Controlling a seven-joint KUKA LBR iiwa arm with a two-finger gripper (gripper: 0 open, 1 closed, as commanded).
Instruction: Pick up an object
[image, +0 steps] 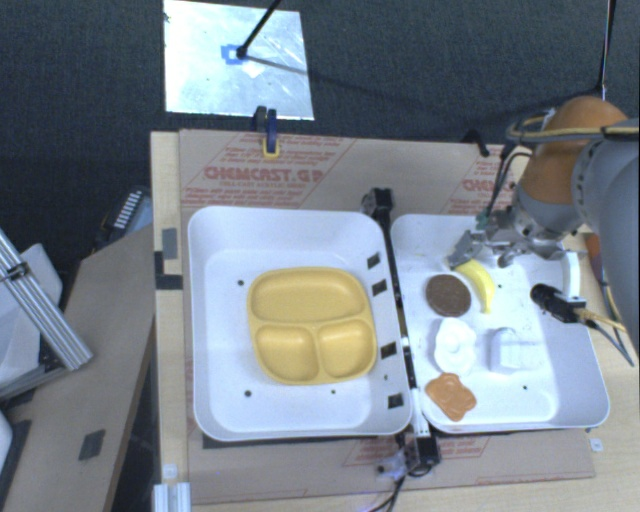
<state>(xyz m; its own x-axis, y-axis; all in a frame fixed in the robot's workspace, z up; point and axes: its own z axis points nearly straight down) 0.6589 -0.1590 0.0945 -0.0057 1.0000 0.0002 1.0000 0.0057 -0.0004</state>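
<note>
The tool (478, 250) hung low over the far part of the right bin (580, 395), its tip just above the upper end of a yellow banana (480, 283); whether its grip was wide or narrow could not be told. A brown round patty (448, 294) lay touching the banana's left side. Nearer: a white round piece (455, 345), a white block (508, 350), an orange piece (451, 396). The left bin (215, 400) held a yellow divided tray (308, 325).

"CHEMCAST" printed red on board (265, 172)
</note>
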